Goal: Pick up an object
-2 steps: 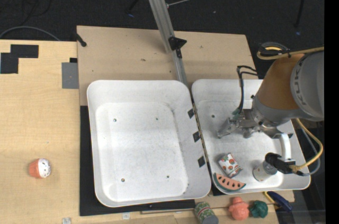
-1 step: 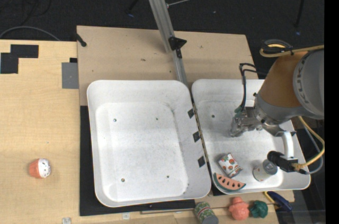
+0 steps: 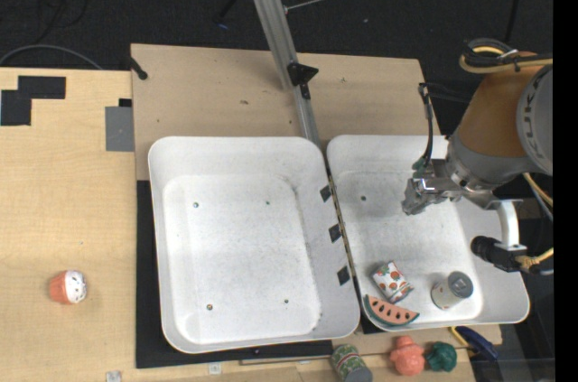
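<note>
My gripper [image 3: 417, 196] hangs over the middle of the right bin [image 3: 379, 168], reaching in from the right; its tip looks bare. In the bin's near part lie a small red-and-white patterned carton [image 3: 391, 281], a watermelon-slice toy [image 3: 392, 313] on the front rim, and a grey cylinder [image 3: 452, 288] toward the right corner. The gripper stands well above and behind these three, closest to the carton. The grey wrist with its orange band [image 3: 501, 114] fills the right side.
The left bin [image 3: 239, 240] adjoins the right one, with black clips along the shared wall. In front of the right bin sit a green can [image 3: 347, 362], a pink toy [image 3: 406, 355] and a green toy [image 3: 442, 357]. A red-and-white ball [image 3: 68, 287] lies on the wooden bench far left. A metal rail [image 3: 275, 23] rises behind the bins.
</note>
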`<state>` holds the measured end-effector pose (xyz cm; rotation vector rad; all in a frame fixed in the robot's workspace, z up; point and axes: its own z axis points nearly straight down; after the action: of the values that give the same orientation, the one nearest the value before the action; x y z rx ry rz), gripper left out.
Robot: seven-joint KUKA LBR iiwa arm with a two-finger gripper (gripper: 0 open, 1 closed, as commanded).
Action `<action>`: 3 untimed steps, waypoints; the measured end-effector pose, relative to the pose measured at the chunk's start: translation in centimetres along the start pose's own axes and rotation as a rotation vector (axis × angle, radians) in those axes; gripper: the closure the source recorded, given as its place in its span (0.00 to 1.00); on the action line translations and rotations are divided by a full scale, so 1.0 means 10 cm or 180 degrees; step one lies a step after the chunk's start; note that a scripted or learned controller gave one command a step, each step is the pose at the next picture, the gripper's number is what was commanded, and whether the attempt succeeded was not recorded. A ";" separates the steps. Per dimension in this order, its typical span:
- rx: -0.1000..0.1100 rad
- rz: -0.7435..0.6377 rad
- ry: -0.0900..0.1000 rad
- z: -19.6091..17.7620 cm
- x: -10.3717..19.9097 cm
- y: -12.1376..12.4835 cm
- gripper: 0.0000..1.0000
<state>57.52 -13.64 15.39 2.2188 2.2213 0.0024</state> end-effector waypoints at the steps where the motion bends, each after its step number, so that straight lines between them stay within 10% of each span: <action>1: 0.0002 0.0002 0.0000 -0.43 -0.02 -0.03 1.00; 2: -0.0007 0.0001 -0.0003 -1.06 -0.06 0.01 1.00; 3: 0.0019 -0.0007 0.0008 -0.91 0.42 0.07 1.00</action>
<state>58.18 -9.46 24.52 2.2205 2.2282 -0.0014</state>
